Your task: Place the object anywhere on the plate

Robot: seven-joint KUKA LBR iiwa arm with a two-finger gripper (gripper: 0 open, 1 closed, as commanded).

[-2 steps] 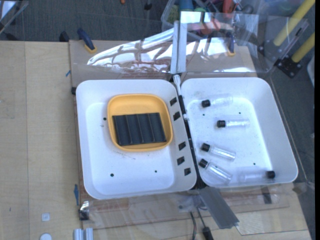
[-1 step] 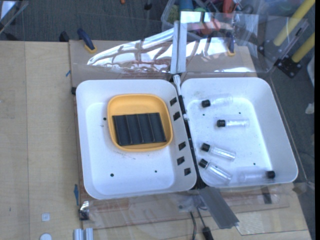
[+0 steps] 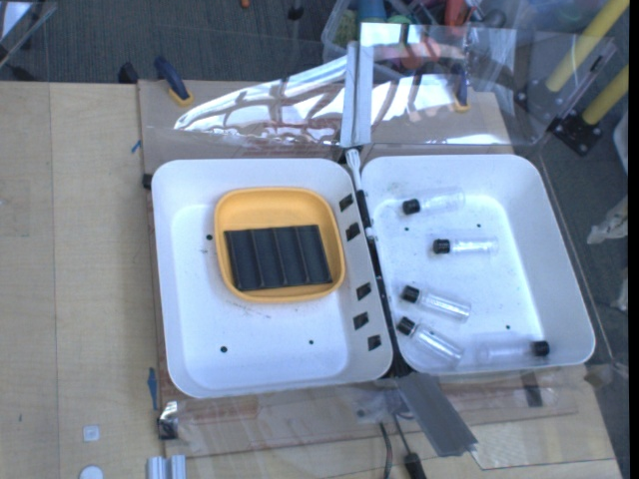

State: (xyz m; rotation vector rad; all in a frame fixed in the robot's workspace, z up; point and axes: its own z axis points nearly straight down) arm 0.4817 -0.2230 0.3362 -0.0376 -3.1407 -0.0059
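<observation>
Five clear vials lie scattered right of the plate. Being round and see-through, one could roll or slip when grasped. The end effector's state cannot be told.

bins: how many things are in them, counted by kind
Clear vials with black caps, right bin: 5 ()
Yellow plate, left bin: 1
Dark ridged insert on the plate: 1
Total: 7
</observation>
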